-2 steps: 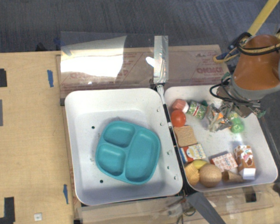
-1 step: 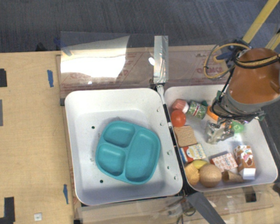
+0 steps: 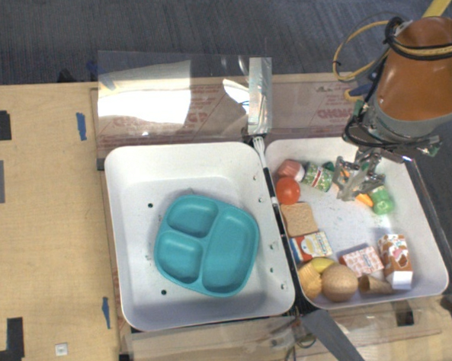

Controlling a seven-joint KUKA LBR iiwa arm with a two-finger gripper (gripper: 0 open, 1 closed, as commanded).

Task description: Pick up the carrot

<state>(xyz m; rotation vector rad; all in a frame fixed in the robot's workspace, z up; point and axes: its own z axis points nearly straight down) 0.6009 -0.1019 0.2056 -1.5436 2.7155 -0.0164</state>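
The claw (image 3: 358, 177) hangs low in the right bin (image 3: 426, 225), its fingers touching the carrot (image 3: 374, 200). Whether it grips anything cannot be told.

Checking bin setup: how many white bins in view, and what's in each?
2. Left bin holds a teal divided plate. Right bin holds the toy food, with the gripper over its upper part, by the carrot.

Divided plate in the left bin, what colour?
Teal: the three-compartment plastic plate in the left white bin, clearest in the camera view.
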